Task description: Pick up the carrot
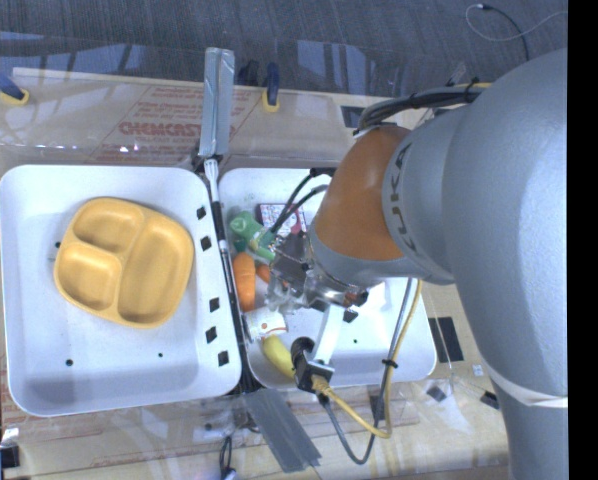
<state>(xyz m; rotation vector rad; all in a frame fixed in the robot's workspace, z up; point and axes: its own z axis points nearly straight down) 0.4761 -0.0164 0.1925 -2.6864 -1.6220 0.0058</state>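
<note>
1 carrot, 1 banana, 1 yellow tray

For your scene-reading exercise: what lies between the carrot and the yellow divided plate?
In the camera view, the bins' adjoining white walls, marked with black squares, separate the carrot from the yellow divided plate; otherwise, bare bin floor.

The grey robot arm carries raised letters down its casing just right of the orange band; they read as "KUKA", seen sideways. On the far side of the table, the brown cardboard sheet behind the left white bin bears red printed lettering in a few lines, too blurred to read. A small white label with dark marks lies in the right white bin; its print cannot be made out.
</note>
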